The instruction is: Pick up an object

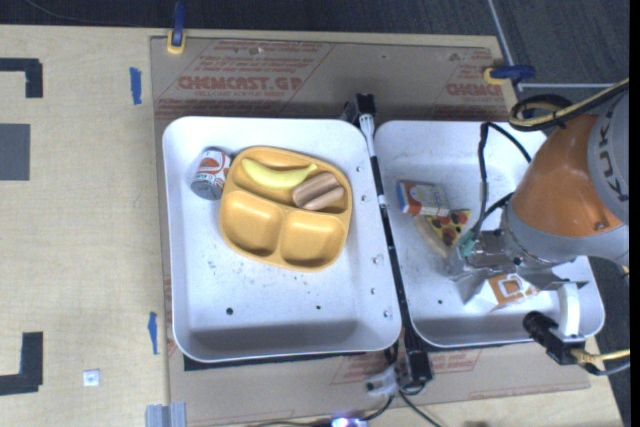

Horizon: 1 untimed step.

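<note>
In the right bin [440, 315] my gripper [468, 262] is lowered near the middle, just right of a small multicoloured object [447, 225]. A colourful packet [420, 197] lies a little further to the upper left. The grey arm with its orange band [560, 187] covers the bin's right side. The left bin [200, 305] holds a yellow divided tray [285, 227] carrying a banana [270, 176] and a brown sausage [318, 191]. A small can [209, 173] lies against the tray's left edge.
Black cables [487, 165] hang from the arm over the right bin. A black clamp [362, 107] sits at the top of the ridge between the bins. Blue clips [510, 72] hold the cardboard sheet under the bins.
</note>
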Each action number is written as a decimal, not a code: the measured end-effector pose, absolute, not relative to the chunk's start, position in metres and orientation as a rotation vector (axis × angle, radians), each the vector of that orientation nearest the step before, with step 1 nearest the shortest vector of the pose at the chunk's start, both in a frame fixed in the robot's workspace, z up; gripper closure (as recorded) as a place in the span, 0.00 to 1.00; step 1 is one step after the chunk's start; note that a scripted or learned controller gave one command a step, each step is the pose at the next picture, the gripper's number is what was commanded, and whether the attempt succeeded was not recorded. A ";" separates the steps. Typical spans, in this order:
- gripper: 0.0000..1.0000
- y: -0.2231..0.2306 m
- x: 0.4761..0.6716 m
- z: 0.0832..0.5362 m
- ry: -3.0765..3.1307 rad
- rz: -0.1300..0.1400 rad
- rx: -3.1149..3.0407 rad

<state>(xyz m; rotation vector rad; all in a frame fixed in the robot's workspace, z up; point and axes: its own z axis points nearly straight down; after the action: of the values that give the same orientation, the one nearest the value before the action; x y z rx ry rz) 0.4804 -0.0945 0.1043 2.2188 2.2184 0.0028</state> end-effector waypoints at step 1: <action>1.00 -0.016 0.480 0.185 2.223 0.002 2.220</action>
<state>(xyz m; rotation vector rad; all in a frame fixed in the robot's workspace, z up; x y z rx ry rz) 0.4801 -0.0159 0.1847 2.2199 2.2225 0.0023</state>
